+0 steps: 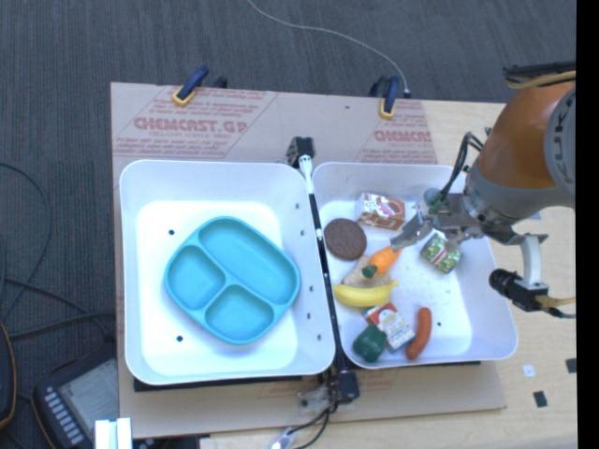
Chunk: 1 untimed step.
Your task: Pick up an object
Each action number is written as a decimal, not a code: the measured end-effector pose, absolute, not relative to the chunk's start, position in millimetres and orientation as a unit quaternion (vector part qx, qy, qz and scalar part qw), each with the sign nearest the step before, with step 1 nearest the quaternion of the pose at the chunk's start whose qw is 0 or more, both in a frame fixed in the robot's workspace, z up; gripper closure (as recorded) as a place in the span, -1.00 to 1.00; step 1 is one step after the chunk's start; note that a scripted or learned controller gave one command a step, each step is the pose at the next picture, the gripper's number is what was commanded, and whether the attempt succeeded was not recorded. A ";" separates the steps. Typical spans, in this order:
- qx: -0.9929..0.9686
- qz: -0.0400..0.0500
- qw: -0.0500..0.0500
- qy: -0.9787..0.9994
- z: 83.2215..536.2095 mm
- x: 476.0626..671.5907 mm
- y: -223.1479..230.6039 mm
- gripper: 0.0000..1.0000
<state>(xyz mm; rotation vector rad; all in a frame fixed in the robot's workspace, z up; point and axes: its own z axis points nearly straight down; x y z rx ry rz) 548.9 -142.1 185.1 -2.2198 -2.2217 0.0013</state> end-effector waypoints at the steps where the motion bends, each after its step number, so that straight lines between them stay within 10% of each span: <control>1: -0.707 -0.002 -0.003 -0.708 88.0 565.2 -110.7 -1.00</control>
